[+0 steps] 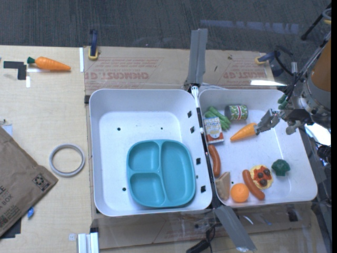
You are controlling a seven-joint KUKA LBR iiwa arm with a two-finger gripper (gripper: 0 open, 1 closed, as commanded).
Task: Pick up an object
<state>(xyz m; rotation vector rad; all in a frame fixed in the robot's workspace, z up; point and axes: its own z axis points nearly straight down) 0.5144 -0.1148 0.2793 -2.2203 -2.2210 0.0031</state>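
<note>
My gripper (265, 122) hangs over the right bin (303, 157), in its upper right part, reaching in from the right. Its tip is at the thick end of an orange toy carrot (242, 132) that lies pointing left; whether it touches the carrot is unclear. Near the carrot are a green-labelled can (236, 112), green pea pods (217, 116) and a small carton (212, 129). Lower in the bin lie a sausage (215, 159), a second sausage (254, 184), an orange (239, 193), a small pizza (261, 176), a broccoli (280, 167) and a bread slice (223, 184).
The left bin (105, 141) holds a teal divided plate (160, 173). On the bench to the left lie another carrot (50, 64), a tape ring (67, 158) and a cardboard box (16, 186). Cables and arm hardware (310, 88) crowd the right edge.
</note>
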